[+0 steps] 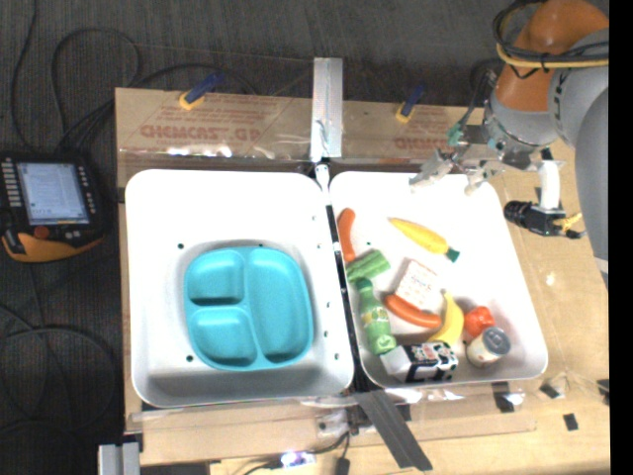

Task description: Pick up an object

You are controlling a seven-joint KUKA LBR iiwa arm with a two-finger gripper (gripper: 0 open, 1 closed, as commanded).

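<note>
My fingers point(457, 169) are spread open with nothing in them, up over the far edge of the right bin point(514, 265). The yellow corn point(423, 236) lies alone just below me. The other toys are packed tight, so I could slip off one or grab two.

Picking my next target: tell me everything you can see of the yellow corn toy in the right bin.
The corn is a small, smooth, plastic-looking toy: a tapered yellow cob with a dark green stub at its lower right end. It lies flat on the floor of the right bin, slanting down to the right, in the bin's upper half. It touches no other item. The claw is above it near the bin's top rim.
</note>
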